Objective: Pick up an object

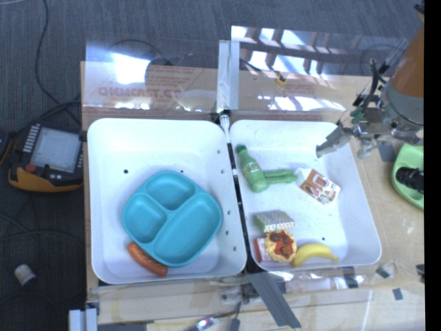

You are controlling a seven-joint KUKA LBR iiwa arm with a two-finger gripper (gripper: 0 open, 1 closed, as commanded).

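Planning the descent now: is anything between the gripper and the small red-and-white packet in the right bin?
Nothing visible blocks it. The gripper is above the right bin's upper right area, and the packet lies just below-left of it on bare floor, apart from the green bottle.

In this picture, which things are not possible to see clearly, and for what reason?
- Gripper, camera view: small and blurred over the right bin; its opening is unreadable.
- Arm: cut off by the right edge.
- Sausage: one end lies hidden under the blue divided plate.
- Snack packet: print too small to read.
- Green object outside the bin: cut by the edge, identity unclear.
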